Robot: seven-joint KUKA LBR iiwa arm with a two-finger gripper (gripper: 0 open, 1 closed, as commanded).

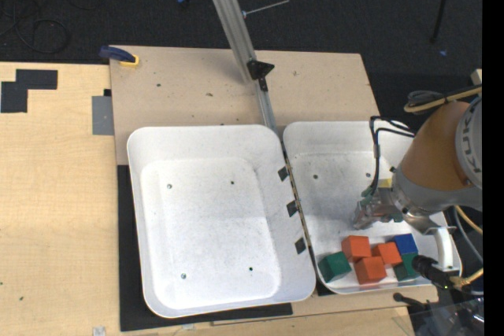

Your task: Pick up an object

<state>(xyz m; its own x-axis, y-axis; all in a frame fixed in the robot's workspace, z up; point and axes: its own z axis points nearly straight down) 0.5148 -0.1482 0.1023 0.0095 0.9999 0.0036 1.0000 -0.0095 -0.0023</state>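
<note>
Several small blocks lie in the near corner of the right bin (331,161): a green block (335,266), an orange block (359,247), a second orange block (371,270), a third orange one (388,252), a blue block (405,244) and a dark green block (406,270). My gripper (368,214) hangs low over the bin floor, just behind the orange block nearest it. The grey wrist and orange band (437,149) come in from the right and cover part of the bin.
The left bin (209,220) stands beside the right one, with black clips (290,207) along the shared edge. A slanted aluminium bar (232,16) rises behind the bins. A blue-and-yellow clamp (120,55) lies at the bench's far left corner.
</note>
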